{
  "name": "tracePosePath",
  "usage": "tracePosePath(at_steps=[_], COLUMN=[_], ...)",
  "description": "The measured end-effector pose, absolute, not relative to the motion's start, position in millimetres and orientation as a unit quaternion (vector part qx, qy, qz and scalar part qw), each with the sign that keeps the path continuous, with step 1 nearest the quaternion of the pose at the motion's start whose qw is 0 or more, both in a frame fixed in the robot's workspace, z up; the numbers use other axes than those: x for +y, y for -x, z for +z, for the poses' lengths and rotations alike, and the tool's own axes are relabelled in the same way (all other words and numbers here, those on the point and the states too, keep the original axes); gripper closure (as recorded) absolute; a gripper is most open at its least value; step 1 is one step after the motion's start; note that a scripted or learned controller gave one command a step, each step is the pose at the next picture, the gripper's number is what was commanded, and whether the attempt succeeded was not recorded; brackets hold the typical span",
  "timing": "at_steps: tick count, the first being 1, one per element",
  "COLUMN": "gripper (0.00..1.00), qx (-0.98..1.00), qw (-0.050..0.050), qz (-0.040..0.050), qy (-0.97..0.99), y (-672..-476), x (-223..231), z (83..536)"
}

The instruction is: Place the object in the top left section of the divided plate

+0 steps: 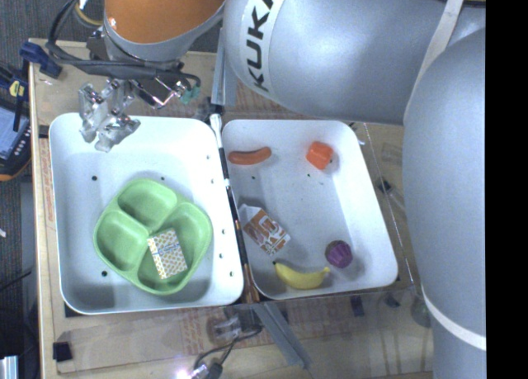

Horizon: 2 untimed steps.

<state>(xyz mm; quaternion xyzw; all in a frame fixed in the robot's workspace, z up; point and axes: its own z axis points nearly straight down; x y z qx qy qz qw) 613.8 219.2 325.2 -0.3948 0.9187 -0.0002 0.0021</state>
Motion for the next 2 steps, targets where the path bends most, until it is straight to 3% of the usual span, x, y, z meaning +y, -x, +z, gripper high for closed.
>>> tracePosePath(at_steps=[1,2], gripper=[1.00,0.00], qx=[0.786,0.786], qw=[0.002,0.002], qz=[-0.0009,-0.0011], qy=[0.618,0.618], y=[-636.1,-636.3], x=[209.7,209.2], z=[435.6,435.2])
